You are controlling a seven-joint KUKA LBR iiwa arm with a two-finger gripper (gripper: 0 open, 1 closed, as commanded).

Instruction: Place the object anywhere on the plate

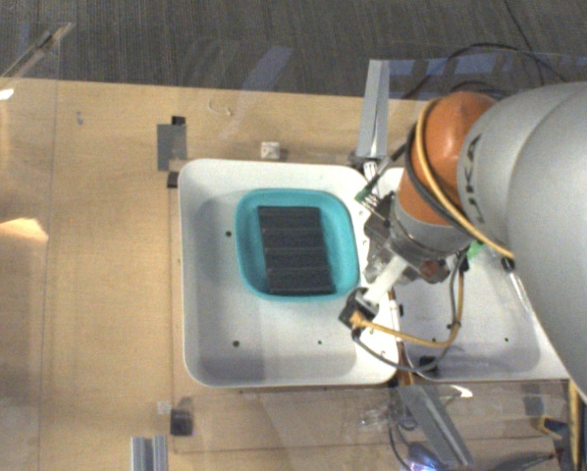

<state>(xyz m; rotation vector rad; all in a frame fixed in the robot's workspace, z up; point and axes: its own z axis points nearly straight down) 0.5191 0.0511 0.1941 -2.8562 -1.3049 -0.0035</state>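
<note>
A teal plate (295,244) with rounded corners sits in the upper middle of the left white bin (215,341). A dark ribbed rectangular object (295,251) lies flat on the plate, covering most of its middle. My gripper (390,255) hangs just right of the plate, above the wall between the two bins. The grey arm with its orange band (449,155) covers it from above. Nothing can be seen held under the wrist.
The right white bin (490,346) lies mostly under the arm, with a bare patch of floor at its front. A grey post (374,106) stands behind the bins. Small clamps sit on the wooden bench around the bin corners.
</note>
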